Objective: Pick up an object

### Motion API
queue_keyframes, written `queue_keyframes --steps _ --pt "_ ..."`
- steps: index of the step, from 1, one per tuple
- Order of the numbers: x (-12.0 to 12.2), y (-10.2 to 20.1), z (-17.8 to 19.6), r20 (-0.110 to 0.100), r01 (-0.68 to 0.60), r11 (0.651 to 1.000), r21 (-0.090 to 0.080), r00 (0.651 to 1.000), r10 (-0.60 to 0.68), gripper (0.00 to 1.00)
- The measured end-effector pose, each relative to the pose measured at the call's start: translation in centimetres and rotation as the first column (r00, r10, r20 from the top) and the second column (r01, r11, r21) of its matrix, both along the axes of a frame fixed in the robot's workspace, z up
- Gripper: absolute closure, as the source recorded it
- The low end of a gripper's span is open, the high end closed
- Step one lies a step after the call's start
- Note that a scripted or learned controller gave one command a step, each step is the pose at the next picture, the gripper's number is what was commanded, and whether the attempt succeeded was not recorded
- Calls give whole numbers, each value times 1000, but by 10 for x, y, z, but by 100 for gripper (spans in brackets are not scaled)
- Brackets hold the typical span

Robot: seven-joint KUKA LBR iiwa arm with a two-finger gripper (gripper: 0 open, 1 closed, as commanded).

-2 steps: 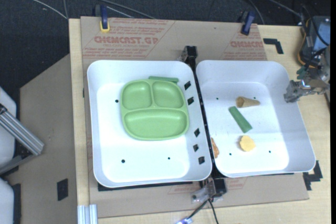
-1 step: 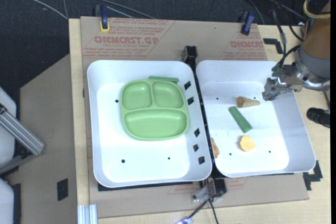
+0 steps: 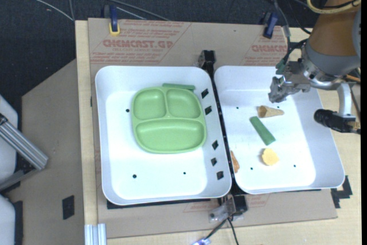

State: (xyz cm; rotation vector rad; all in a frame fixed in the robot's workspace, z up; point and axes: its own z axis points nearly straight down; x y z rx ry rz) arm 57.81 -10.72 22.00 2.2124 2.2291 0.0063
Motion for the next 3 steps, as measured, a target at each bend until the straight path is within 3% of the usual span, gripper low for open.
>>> queue_keyframes --steps 2,3 --pt "13 113 2 -2 1 1000 0 1000 -1 100" --pt "38 169 6 -1 0 1000 1 1000 0 100"
